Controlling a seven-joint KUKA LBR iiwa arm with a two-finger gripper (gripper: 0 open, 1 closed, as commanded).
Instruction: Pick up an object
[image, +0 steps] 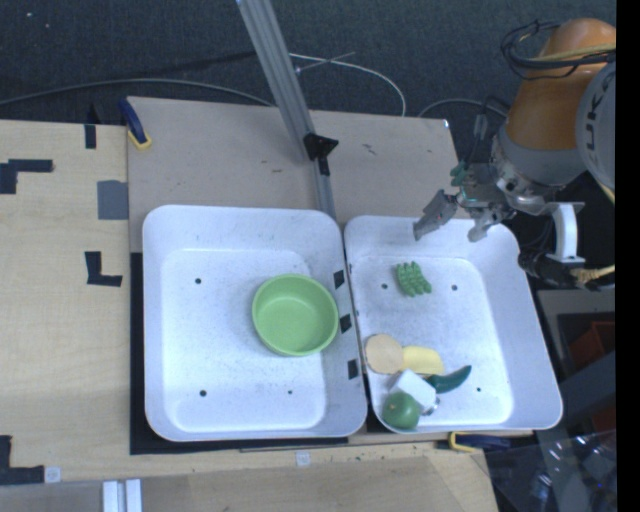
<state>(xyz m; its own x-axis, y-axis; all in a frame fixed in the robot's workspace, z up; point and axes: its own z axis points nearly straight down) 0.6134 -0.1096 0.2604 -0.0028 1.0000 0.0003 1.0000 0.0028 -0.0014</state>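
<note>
Tool (452, 222) low at arm's end (2 fingers spread, nothing between)

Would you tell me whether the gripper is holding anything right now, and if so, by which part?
Nothing is held. The gripper hangs open over the far edge of the right bin, with nothing between its jaws.

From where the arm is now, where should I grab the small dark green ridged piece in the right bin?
Take the green ridged piece across its narrow width, coming straight down. It lies flat and alone on the right bin floor, apart from the cluster near the front, so both long sides look free. The gripper hangs just behind it, jaws spread.
</note>
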